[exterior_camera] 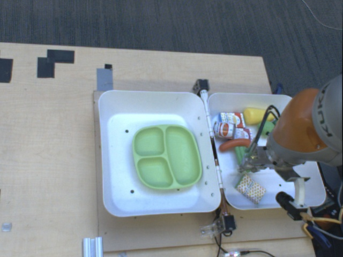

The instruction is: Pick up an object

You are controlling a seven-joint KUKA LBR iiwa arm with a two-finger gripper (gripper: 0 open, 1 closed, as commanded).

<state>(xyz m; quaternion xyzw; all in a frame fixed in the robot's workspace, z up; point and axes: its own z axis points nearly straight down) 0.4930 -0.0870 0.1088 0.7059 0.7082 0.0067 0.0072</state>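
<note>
While the tabletop (48,143) carried both bins, the left bin (115,143) held a green tray (167,157) with three compartments. Across the divider, the right bin (316,189) held a can (229,124), a yellow piece (254,115), a red sausage (235,144), a green piece (240,155) and a patterned packet (251,188). Reaching in from the right, the tool (250,164) hung just above the packet, beside the green piece. The packet lay directly below-left of it, long axis slanting down-right, probably the nearest pick. Whether the tool was clenched or released could not be told.
</note>
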